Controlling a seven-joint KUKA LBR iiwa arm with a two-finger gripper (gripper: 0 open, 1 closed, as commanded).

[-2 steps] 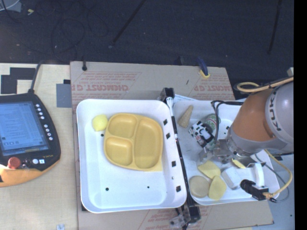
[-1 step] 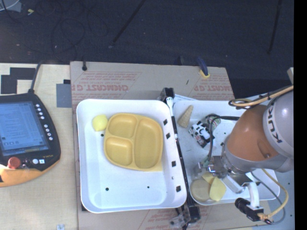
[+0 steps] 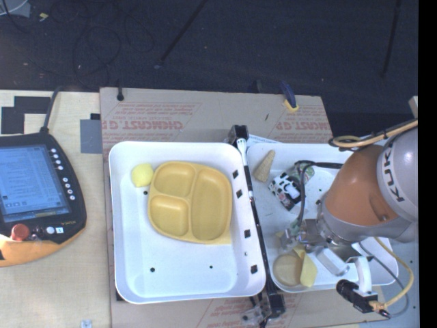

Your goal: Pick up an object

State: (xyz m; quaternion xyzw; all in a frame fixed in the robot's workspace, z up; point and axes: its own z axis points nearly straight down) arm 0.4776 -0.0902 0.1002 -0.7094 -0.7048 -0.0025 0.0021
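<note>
The bench [image 3: 82, 265] carries a sheet of printed cardboard [image 3: 205, 115], and on that sit two white bins side by side. The left bin [image 3: 136, 265] holds a yellow divided plate [image 3: 190, 201] lying flat in its upper half, three hollows facing up. Just off the plate's upper left rim, close to touching, sits a small yellow ball [image 3: 141, 175].

The arm [image 3: 372, 186] comes in from the right and covers much of the right bin [image 3: 263, 197], its orange band showing above the wrist. The gripper [image 3: 300, 241] hangs low over the bin's lower left part, but its fingers are lost in clutter and shadow, so I cannot tell whether they are wide, narrow or on anything.

Just below the gripper lies a round tan lid [image 3: 287, 270], and a pale yellow wedge [image 3: 309, 271] rests against its right edge. Higher up, near the bin's left wall, a tan cone [image 3: 264, 166] lies tilted. Between the cone and the arm sits a small black-and-white toy [image 3: 287, 188], possibly a cow.

On the bench's left edge, well apart from the bins, lies the control pendant [image 3: 34, 190] with its lit screen.
</note>
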